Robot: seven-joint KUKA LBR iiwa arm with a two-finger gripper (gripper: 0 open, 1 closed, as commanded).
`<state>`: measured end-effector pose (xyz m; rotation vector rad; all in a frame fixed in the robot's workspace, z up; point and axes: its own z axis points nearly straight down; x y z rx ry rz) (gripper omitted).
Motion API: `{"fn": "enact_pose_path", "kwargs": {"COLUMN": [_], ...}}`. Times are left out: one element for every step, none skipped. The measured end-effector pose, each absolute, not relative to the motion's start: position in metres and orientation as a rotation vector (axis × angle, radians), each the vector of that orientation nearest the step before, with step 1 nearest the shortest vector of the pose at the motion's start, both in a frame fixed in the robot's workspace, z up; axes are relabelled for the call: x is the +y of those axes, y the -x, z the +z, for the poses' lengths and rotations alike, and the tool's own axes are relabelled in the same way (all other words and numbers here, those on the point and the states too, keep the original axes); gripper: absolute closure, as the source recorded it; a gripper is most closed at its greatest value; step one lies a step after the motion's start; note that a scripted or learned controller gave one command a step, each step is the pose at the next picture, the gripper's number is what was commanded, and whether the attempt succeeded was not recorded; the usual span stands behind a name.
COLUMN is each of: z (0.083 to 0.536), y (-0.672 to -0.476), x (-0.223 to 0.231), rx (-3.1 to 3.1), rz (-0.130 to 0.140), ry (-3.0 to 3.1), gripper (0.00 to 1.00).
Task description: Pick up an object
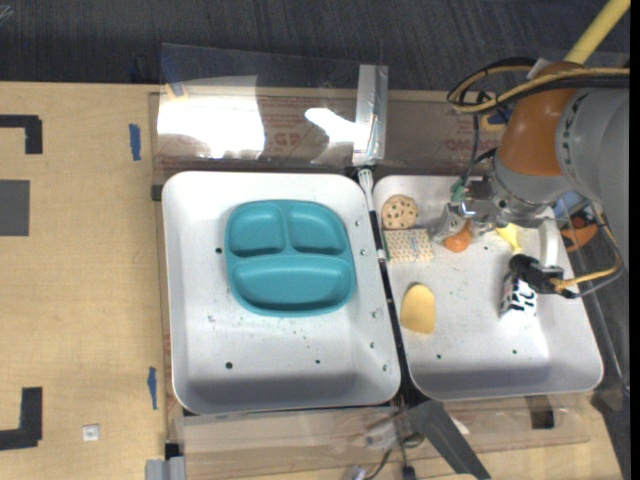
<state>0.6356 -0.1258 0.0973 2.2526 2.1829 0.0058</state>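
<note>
Teal plastic: divided plate, three compartments, flat and centred in left bin; compartments bare. Sole item in that bin, well apart from the arm. Judged not the target.

Both white bins side by side on brown worktop, inner walls touching.

Right bin: loose food-shaped pieces, lying singly, none stacked, presumably so that each can be taken alone.
- Chocolate-chip cookie at far-left corner, just beside dividing wall.
- Waffle-patterned square just on the near side of the cookie; touching or just apart, cannot tell.
- Pale yellow rounded lump near left wall, mid-bin, apart from the rest.
- Small orange piece toward far side of bin.
- Small yellow piece to its right, partly under the wrist.

Arm in from the right, wrist bent down over far part of right bin. Tool low, just above or at the orange piece; contact unclear. Tool opening: cannot tell, too small and cluttered at this slant. Nothing seen clamped.

Judgement: approach or grasp phase on orange piece, as nearest thing to tool; pick not yet confirmed. Risk: piece small and rounded-looking, likely to slip or get nudged toward waffle-patterned square. Next move calls for closure centred on the piece, then a straight lift clear of the bin wall.
</note>
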Motion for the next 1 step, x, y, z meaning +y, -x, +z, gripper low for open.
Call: {"fn": "enact_pose_path", "kwargs": {"z": [0.1916], "y": [-0.6663], "x": [-0.0401], "rx": [2.182], "rz": [0.018], "ry": [-2.251], "gripper": [1.0]}}
